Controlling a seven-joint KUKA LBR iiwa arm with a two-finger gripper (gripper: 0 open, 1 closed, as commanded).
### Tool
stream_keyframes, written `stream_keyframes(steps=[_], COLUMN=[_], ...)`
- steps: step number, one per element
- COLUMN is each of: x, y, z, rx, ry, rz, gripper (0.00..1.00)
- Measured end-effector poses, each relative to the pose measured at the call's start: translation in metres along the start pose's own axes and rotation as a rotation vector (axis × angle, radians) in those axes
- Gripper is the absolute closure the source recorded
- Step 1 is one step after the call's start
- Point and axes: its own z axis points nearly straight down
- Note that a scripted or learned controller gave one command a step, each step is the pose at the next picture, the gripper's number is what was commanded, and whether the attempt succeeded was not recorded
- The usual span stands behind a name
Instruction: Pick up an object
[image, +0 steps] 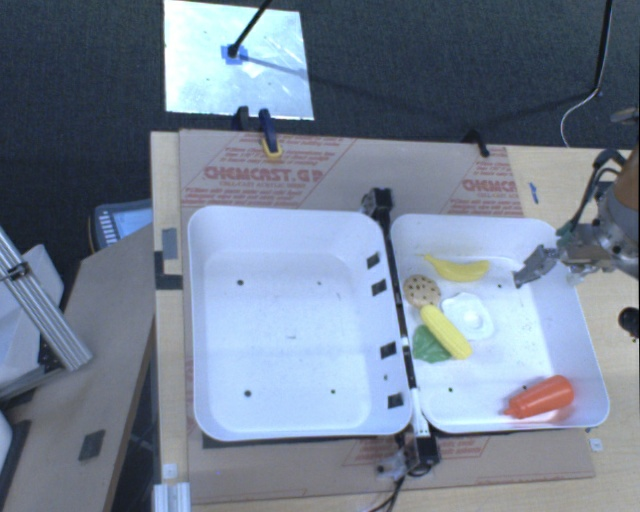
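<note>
Orange plastic marks the nearest item: a toy carrot (540, 397) lying on its side in the near right corner of the right bin (570, 330), close to the front rim. Behind it, toward the bin's left side, a yellow corn cob (445, 331) lies at a slant with green husk leaves (428, 346) at its near end. Just beside the cob on its right sits a white fried egg toy (469, 316), touching or almost touching it. Farther back, near the bin's left wall, is a round tan cookie with dark chips (421, 291), and beyond that a yellow banana (458, 268) lies crosswise near the back of the bin. The left bin (215, 400) is white and shallow like its neighbour, and the two sit side by side on a cardboard sheet (300, 165) with red lettering that covers the pale wooden surface (165, 180). The grey arm enters at the right edge, level with the banana, and its pincer (530, 267) points left over the back right part of the right bin, well apart from every toy. Nothing is between its fingers; whether they are spread or closed cannot be told. At the far back, a shiny metal plate (238, 60) lies on dark carpet.
</note>
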Motion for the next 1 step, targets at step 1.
stream_keyframes(steps=[1], x=[-0.0097], y=[0.0049], z=[-0.1326], rx=[-0.007], ry=[-0.003], rz=[-0.002], gripper=[0.00])
